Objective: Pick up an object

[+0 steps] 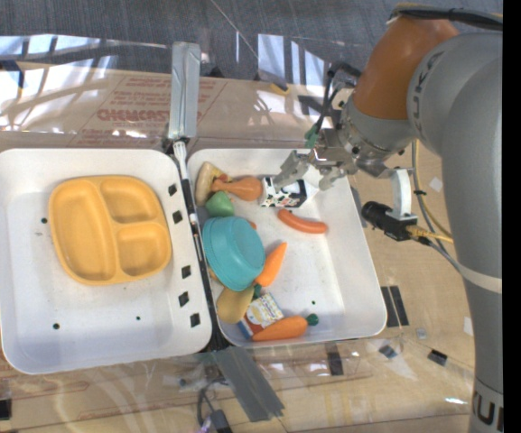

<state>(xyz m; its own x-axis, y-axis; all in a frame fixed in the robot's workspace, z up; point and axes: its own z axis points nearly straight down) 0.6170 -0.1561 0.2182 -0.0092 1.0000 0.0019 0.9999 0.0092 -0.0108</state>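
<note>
Toys crowd the right bin [355,278]: a teal bowl [233,253], carrots, a sausage [302,225] and a small black-and-white carton [283,193] toward the far side. My pincer [319,171] hangs with its fingers spread wide just above that carton, gripping nothing. A yellow divided plate [108,228] lies in the left bin [16,323].

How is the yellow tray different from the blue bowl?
The yellow tray is squarish with three compartments; the blue bowl is round with a single hollow. The tray lies by itself in the left bin; the bowl sits crowded among toy food in the right bin. The tray looks bigger. Both face up.
</note>
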